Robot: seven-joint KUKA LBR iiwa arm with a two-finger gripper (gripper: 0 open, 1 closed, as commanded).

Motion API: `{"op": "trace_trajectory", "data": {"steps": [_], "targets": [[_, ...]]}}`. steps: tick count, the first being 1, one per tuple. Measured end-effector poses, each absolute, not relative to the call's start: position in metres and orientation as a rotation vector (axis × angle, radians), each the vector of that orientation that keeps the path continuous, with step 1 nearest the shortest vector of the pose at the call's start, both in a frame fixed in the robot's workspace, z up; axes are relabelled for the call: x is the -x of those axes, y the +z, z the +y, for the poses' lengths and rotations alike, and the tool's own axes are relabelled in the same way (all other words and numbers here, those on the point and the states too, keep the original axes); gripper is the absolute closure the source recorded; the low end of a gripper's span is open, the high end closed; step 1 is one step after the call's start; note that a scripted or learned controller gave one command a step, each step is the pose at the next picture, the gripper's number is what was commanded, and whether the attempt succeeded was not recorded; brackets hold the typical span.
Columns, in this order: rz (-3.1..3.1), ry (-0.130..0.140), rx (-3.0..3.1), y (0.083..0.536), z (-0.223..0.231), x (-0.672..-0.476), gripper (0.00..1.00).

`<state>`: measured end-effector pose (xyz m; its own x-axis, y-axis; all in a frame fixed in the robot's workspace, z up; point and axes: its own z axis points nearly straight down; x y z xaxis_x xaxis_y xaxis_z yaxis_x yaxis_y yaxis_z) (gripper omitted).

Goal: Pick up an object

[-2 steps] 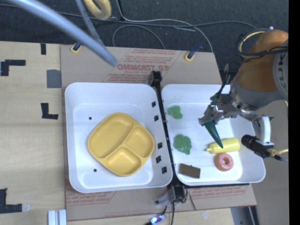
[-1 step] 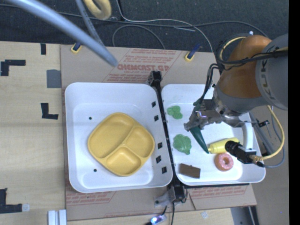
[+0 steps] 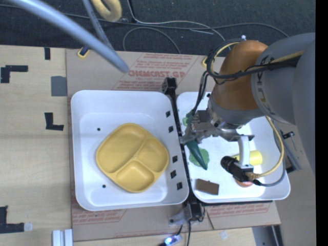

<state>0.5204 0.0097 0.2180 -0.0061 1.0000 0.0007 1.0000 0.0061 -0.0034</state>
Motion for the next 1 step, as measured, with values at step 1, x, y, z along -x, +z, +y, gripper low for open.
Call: {"op": "trace_trajectory", "data": {"steps": [1], "targets": [[-2.226,0.003,2.213,0.2221,0.0595,-0.5077,1.0]]}}
